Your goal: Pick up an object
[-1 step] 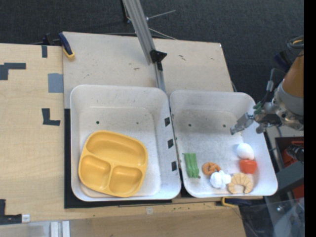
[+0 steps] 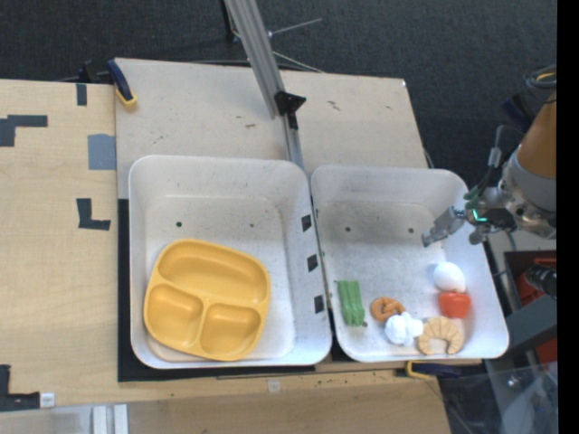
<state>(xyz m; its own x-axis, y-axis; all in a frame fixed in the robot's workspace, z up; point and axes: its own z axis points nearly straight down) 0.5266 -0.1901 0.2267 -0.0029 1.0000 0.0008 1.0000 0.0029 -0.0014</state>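
Low in the frame, along the front wall of the right bin, sits a tight cluster: croissant, white ball, small pretzel, green strip, red block, white egg just above it. Left bin holds a yellow divided plate at lower left.

Gripper hangs at right-centre over the right bin, arm entering from the right edge. Nothing between the fingers; whether they are spread or pressed together, cannot tell.

Nearest candidate, the egg, lies below and slightly right of the gripper, near but apart.

Risks, as judged: egg is round and smooth, likely to squirt out of a pinch. Pieces touch, so a descent may nudge neighbours or catch two. Bin's right wall is close; fingers may strike it.
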